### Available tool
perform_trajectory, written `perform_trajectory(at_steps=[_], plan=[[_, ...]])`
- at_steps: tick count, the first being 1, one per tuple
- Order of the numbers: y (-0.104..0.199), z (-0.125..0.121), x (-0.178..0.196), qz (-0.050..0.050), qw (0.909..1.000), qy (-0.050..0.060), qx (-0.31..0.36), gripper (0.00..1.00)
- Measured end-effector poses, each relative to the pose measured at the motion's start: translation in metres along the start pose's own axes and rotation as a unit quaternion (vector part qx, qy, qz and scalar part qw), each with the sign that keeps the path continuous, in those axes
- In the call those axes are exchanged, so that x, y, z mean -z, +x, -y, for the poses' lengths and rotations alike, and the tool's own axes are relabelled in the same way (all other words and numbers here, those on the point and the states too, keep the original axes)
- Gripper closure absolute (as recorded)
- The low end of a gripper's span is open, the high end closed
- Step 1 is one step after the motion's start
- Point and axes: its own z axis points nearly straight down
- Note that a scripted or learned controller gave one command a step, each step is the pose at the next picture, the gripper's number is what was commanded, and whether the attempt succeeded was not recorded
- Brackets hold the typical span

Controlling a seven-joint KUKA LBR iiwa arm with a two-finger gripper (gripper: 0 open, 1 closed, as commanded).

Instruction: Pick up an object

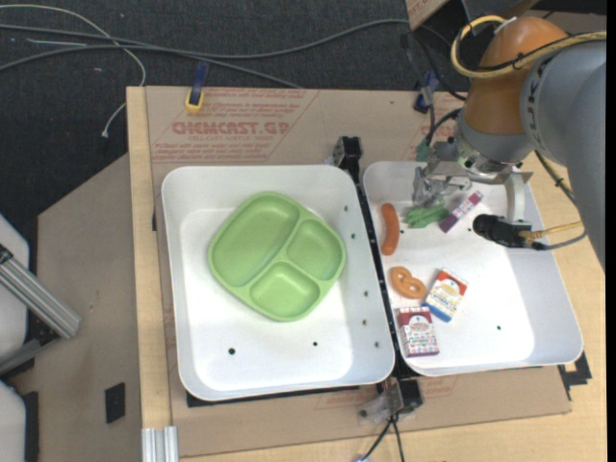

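Nearest the cam, in the right bin (539, 345), is a small snack box (416, 331) by the front wall. Using the green divided plate (277, 255) as landmark: it sits alone mid left bin (192, 287), tilted a bit. Going right from the plate, past the divider: a hot dog (389, 228), a pretzel (406, 282) below it, then a red/blue carton (446, 295), all well apart from the plate.

Gripper (435, 198) is down at the right bin's back, far right of the plate, over a green thing and a purple-ish stick (460, 211). Can't tell if the jaws are apart or together, too much clutter there, and can't tell if anything's actually between them.

Imo the target is that green/purple pile. To do it well: come straight down, centre on one item, not both.

Room: back wall is close behind, hot dog just to the side, so lift straight up. Lots of bare bin floor toward the front right.
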Motion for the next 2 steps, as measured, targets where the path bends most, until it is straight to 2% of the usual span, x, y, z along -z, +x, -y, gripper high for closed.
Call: perform_trajectory(at_steps=[1, 2], plan=[[-0.008, -0.007, 0.057, 0.001, 1.0000, -0.003, 0.000, 1.00], [-0.008, -0.009, 0.094, 0.001, 1.0000, -0.002, 0.001, 1.00]])
